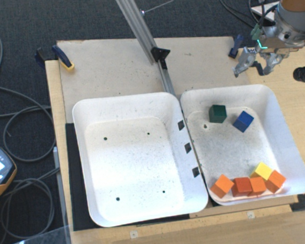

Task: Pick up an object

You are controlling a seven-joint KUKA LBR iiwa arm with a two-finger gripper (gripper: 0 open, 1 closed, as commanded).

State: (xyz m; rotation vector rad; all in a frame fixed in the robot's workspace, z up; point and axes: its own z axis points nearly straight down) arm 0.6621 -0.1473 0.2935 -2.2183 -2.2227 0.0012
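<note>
Your gripper (255,67) is hanging with fingers spread apart, gripping nothing, beyond the right bin's (282,128) far rim; the green cube (217,113) and blue cube (243,121) are sitting below-left of it.

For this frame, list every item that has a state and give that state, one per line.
Two-finger gripper: open, holding nothing, above the bench beyond the right bin.
Dark green cube: resting in the right white bin, apart from the blue cube.
Yellow cube: touching the orange blocks at the near wall.
Left white bin: upright.
</note>
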